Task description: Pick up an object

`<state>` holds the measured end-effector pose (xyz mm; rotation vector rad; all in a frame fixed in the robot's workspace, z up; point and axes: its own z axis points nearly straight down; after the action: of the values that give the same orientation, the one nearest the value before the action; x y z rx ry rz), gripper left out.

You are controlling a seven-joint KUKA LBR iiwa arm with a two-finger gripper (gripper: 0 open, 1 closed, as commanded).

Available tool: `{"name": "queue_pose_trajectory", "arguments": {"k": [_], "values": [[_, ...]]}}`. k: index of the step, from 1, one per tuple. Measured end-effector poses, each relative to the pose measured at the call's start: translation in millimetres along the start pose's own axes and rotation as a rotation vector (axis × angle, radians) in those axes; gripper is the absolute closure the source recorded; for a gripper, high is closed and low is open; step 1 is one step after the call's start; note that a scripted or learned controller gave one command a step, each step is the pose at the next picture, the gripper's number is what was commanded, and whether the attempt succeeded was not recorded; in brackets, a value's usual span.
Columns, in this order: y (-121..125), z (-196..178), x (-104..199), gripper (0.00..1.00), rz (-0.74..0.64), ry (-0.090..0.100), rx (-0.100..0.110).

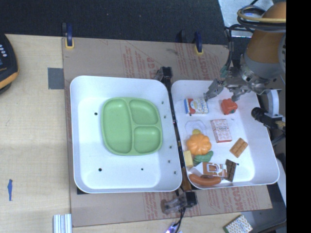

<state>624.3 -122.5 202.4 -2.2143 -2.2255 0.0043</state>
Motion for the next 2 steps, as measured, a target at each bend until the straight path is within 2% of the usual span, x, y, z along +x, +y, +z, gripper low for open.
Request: {"name": "queue_pose_trajectory", "arguments": {"k": [1,2], "values": [[-2.8,36.2,-68.3,0.00,0.006,-0.002,0.005],[31.6,112.6,-72.8,0.00,-0.003,-0.001,0.003]]}}
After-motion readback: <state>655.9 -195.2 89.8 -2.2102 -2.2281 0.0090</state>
